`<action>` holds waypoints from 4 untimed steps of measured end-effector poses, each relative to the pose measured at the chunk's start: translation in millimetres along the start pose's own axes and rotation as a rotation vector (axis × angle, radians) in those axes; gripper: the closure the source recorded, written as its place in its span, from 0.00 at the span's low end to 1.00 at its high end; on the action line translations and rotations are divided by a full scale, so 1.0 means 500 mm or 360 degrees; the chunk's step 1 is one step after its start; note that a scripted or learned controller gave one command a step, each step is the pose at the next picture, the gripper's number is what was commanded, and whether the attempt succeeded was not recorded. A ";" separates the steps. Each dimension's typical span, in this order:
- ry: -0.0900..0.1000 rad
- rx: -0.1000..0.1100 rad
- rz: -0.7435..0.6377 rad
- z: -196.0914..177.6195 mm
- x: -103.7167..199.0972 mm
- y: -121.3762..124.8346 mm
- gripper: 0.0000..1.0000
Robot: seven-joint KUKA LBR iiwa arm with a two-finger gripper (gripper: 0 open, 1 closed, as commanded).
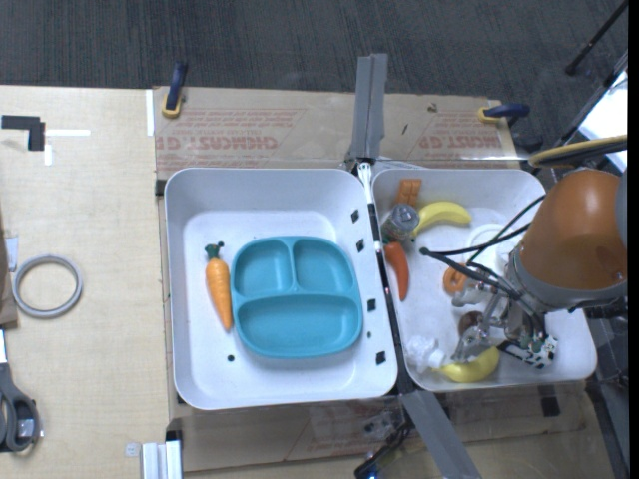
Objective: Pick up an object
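The gripper (477, 343) is hanging low in the right bin (559, 367), its fingers straddling a yellow banana (471, 369) near the front wall — gripping it or not, the view isn't showing.

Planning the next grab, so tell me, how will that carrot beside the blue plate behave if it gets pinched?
The carrot looks like a smooth toy, so probably stiff and light. Its rounded, tapering body may roll or squirt out of a pinch.
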State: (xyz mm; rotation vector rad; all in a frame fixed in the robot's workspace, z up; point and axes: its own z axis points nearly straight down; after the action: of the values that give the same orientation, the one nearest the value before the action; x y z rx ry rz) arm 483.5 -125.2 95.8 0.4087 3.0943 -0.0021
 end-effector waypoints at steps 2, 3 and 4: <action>0.0031 0.0003 0.0090 0.012 -0.191 0.051 0.00; 0.0026 0.0008 0.0621 0.012 -0.218 0.125 0.00; 0.0024 0.0008 0.0629 0.012 -0.282 0.039 0.00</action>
State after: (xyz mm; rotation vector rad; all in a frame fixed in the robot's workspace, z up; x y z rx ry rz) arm 624.9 -143.1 92.9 1.0135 2.9686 -0.0008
